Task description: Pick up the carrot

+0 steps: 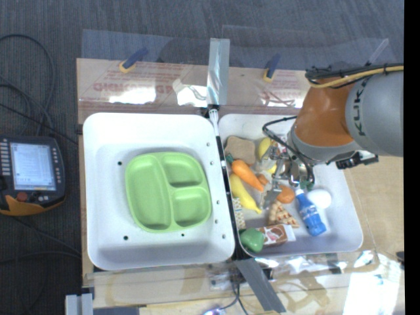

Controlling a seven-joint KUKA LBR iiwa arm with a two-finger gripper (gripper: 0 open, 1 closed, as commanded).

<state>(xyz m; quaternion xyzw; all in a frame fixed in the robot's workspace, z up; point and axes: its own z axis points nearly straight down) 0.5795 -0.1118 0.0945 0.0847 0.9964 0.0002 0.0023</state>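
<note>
Grey carpet under a wooden bench (pixel 98 90), two white bins side by side on it. Carrot (pixel 247 173) is in the right bin (pixel 341 231), toward its left-centre, lying on a diagonal with its green top at the far-left end, and nothing is gripping it. Just near-left of the carrot lies a yellow banana-like piece (pixel 240 191), close against it. Near-right of the carrot's tip, the gripper (pixel 286 174) hangs over the clutter; can't tell if the fingers are open or closed, and nothing visible is held between them. Small orange piece (pixel 287 195) sits just below the gripper, pizza slice toy (pixel 281 211) nearer still. Blue bottle with white cap (pixel 312 214) lies to the right of those, tilted. Green round piece (pixel 252 240) and a brown-and-white box (pixel 279 234) are at the bin's near edge. Yellow item (pixel 264 147) is at the far side, partly behind the arm (pixel 357 117), which comes in from the right. Left bin (pixel 105 136) holds a green divided plate (pixel 168 190). Teach pendant (pixel 29 174) is on the floor far left.
</note>
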